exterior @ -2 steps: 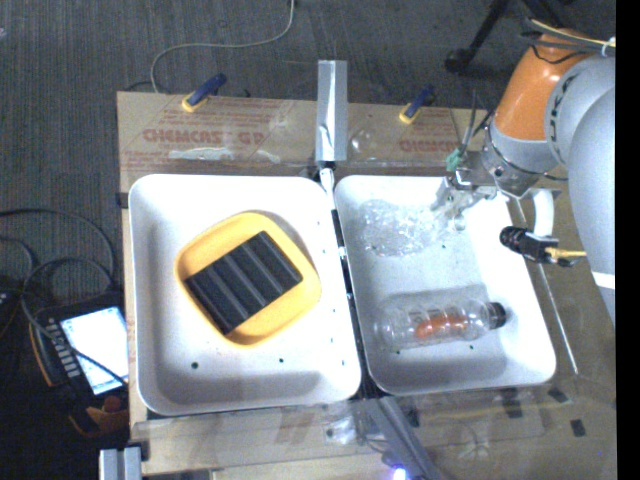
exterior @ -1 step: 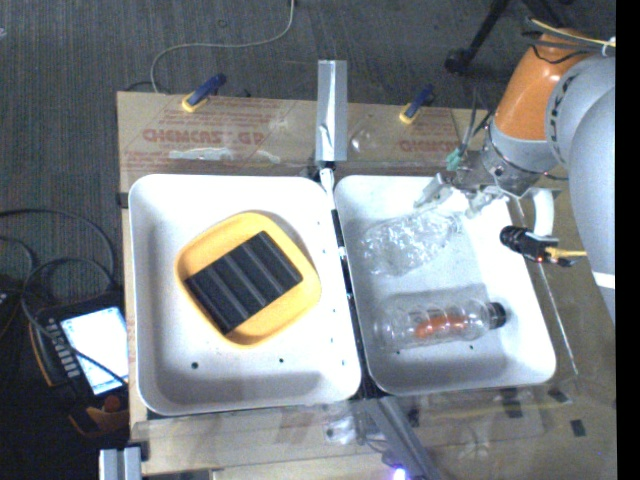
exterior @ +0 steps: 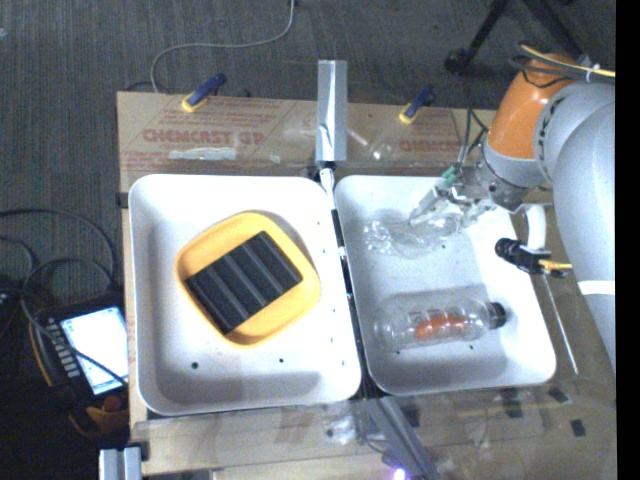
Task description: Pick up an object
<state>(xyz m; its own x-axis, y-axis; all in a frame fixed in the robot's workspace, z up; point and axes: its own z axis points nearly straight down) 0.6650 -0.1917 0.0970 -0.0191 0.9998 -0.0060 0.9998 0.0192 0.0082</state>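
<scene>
In the right bin (exterior: 520,363), a clear plastic bottle (exterior: 440,323) with something orange inside lies on its side near the front. A crumpled clear plastic piece (exterior: 395,236) rests toward the bin's back left. My gripper (exterior: 446,200) hangs low over the back of this bin, right at the upper right end of the crumpled plastic; whether it touches it is unclear. The left bin (exterior: 160,368) holds a yellow pad with a black ribbed top (exterior: 247,276), tilted diagonally.
A metal post (exterior: 331,118) stands behind the seam between the bins. Two blue-handled clamps (exterior: 203,92) (exterior: 417,104) sit on the cardboard sheet at the back. The arm fills the right side above the right bin.
</scene>
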